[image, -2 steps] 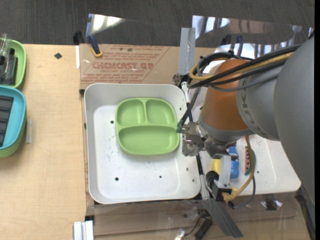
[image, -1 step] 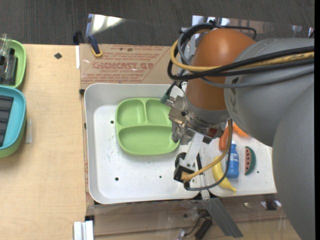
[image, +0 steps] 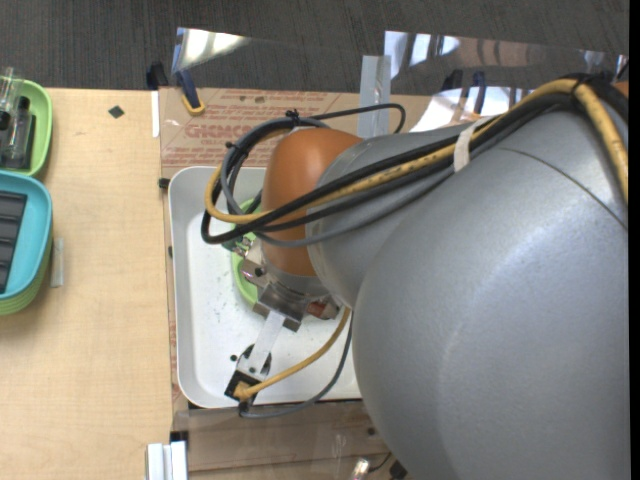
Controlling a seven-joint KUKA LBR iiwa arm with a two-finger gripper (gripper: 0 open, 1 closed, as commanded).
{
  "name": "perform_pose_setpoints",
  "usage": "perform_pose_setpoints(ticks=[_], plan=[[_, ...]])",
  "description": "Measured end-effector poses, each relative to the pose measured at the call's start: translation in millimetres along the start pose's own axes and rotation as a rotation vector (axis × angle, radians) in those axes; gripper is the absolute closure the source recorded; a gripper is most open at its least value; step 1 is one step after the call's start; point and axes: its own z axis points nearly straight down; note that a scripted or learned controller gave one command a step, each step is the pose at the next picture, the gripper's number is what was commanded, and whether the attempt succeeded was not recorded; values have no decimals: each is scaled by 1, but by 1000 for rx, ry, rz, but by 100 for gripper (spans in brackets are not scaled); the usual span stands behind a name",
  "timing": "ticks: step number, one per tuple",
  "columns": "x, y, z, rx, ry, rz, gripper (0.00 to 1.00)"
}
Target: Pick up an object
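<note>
Camera view — arm [image: 480, 268] hides bin [image: 195, 298], green object [image: 243, 278]

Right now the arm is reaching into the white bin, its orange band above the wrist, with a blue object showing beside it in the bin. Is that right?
Not quite. The object beside the wrist is green, not blue, as the camera view shows. The rest holds: the arm reaches into the white bin, with the orange band above the wrist.

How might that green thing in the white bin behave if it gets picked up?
Hard to judge: the green object is mostly hidden under the arm. Its visible curved edge suggests a rounded shape, perhaps apt to slip or roll. It looks small, so probably light.
</note>
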Motion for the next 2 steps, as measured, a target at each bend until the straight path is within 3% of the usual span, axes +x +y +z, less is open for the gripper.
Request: perform_pose_setpoints(ticks=[1, 2], plan=[[0, 0, -123, -3, 2, -41, 100], [0, 0, -210, -4, 2, -210, 100]])
